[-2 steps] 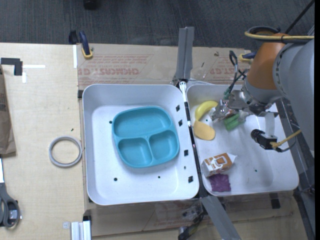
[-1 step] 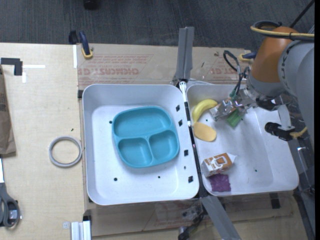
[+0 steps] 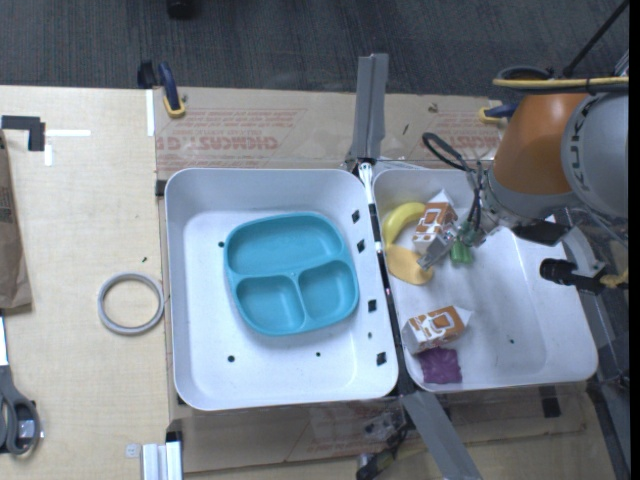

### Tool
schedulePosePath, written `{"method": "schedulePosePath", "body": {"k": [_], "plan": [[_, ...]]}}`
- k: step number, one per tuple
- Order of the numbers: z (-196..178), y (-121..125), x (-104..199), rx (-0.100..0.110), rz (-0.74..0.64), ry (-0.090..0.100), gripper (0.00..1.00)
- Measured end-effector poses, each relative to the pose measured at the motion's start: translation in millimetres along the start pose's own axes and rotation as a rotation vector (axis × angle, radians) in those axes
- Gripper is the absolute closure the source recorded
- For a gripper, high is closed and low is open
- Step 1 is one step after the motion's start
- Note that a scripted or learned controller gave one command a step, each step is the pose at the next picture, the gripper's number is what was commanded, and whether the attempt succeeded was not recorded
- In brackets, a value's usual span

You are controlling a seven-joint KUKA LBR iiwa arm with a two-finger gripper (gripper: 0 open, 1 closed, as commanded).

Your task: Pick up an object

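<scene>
White plastic twice over: left bin (image 3: 190,298) and right bin (image 3: 540,353) side by side on the bench.

Low in the far-left part of the right bin, down among the clutter: gripper (image 3: 447,248), hanging from the grey arm (image 3: 600,158) with the orange band (image 3: 535,138). Open or closed, impossible to tell from this angle. Nothing visibly held or lifted.

Crowded round the gripper:
- banana (image 3: 399,222), curved, against the bin's left wall
- yellow piece (image 3: 410,266) just nearer, lying flat
- upper carton (image 3: 433,223), orange and white, touching or all but touching the tool
- small green bit (image 3: 461,251) just right of the tip; loose object or part of the tool, unclear

Well apart, toward the near-left corner of the same bin: lower carton (image 3: 437,326) and purple item (image 3: 440,365), both flat on the floor.

In the left bin: blue divided plate (image 3: 290,273), nowhere near the arm.

Judged progress: reach and descent done, target most likely the upper carton or one of the yellow things. Grasp unconfirmed. Left to do: a firm close on one thing, then a lift clear of the bin floor. No sign yet of anything off the floor, so task not yet counted as done.
</scene>
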State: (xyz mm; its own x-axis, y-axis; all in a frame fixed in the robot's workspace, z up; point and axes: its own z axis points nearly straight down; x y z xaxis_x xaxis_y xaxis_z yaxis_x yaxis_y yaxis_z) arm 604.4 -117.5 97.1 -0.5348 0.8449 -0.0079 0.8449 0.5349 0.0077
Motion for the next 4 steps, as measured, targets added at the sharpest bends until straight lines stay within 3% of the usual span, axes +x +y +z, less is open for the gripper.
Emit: {"method": "schedulePosePath", "body": {"k": [1, 2, 3, 4], "plan": [[-10.8, 0.2, -2.9, -0.004, 0.005, -0.005, 1.0], [-3.5, 14.1, -4.7, -0.002, -0.191, -0.005, 1.0], [-2.3, 38.2, -20.1, 0.023, 0.017, 0.013, 1.0], [-1.0, 42.5, -21.4, 0.005, 0.019, -0.001, 0.0]]}}
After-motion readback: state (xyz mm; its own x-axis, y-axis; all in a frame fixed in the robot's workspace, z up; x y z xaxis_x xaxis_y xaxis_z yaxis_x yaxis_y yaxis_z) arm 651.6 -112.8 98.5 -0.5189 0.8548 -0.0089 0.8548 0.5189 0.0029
